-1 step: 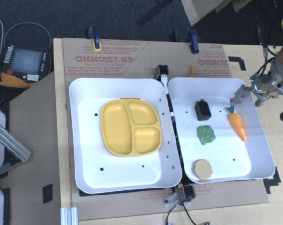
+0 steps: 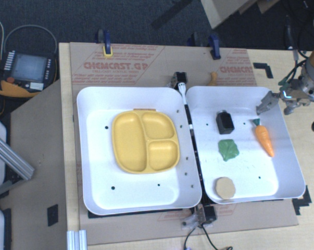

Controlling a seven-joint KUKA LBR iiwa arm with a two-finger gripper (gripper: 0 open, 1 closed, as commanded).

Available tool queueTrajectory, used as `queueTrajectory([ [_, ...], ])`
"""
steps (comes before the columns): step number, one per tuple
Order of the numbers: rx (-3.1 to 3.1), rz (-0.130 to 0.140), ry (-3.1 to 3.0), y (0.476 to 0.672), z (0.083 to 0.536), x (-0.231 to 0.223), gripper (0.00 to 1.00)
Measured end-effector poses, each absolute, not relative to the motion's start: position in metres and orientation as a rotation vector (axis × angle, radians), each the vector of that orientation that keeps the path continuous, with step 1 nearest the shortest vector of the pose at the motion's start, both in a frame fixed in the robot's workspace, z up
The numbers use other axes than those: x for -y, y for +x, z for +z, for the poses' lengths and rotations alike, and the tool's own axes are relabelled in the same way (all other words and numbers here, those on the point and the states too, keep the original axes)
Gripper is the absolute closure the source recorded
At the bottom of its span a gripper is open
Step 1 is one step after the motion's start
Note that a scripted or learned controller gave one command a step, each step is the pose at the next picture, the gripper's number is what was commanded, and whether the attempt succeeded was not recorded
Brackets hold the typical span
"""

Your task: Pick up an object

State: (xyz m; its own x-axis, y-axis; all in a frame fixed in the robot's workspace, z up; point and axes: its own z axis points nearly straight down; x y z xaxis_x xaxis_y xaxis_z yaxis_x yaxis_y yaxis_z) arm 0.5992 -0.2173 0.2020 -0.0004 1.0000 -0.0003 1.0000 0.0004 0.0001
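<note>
The right bin point(image 2: 287, 184) holds a small black block point(image 2: 225, 122), a green leafy piece point(image 2: 229, 149), an orange carrot point(image 2: 264, 139) with a green tip, and a tan round disc point(image 2: 225, 187). My gripper point(image 2: 278, 105) hovers over the bin's far right corner, just above and to the right of the carrot's green end. Its two fingers stand apart, open, with nothing between them.
A yellow divided plate point(image 2: 145, 140) lies in the left bin point(image 2: 94, 181). The two bins meet at a ridge point(image 2: 190, 139) down the middle. Clamps point(image 2: 214, 45) sit at the back of the cardboard-covered bench, and a pendant point(image 2: 26, 69) lies off to the left.
</note>
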Motion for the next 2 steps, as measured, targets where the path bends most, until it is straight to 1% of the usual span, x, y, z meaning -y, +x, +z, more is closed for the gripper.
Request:
queueTrajectory([
  [2,-2.226,-0.004,2.224,0.6,0.116,0.216,0.0],
])
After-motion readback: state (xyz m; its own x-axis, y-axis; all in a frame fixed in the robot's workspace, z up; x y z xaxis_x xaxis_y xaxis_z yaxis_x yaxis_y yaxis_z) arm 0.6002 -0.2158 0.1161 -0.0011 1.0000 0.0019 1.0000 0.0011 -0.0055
